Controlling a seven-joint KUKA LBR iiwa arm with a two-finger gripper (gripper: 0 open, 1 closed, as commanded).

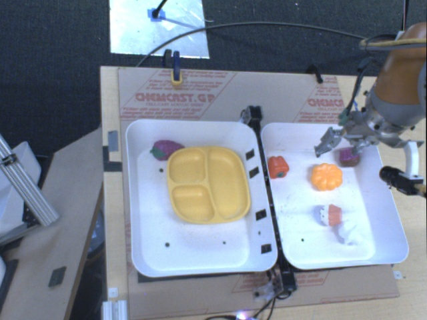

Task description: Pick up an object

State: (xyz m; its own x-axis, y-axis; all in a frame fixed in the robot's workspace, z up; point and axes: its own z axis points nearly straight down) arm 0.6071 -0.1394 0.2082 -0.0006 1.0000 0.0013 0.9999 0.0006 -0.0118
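Note:
My gripper (343,146) hangs over the far part of the right bin (373,249), its fingers spread open, the left fingertip (324,147) pointing toward the bin's middle. A small maroon object (348,157) lies on the bin floor just below the gripper, near its right finger; nothing is held. An orange pumpkin-shaped toy (327,177) sits just in front of the gripper. A red-orange pepper (278,167) lies at the bin's left wall. A white and red piece (330,215) and a crumpled white object (348,231) lie nearer the front.
The left bin (150,245) holds a yellow divided plate (207,184) and a purple object (165,149) at its far left corner. Black clips line the seam between the bins (261,212). A cable arcs over the bench behind the bins.

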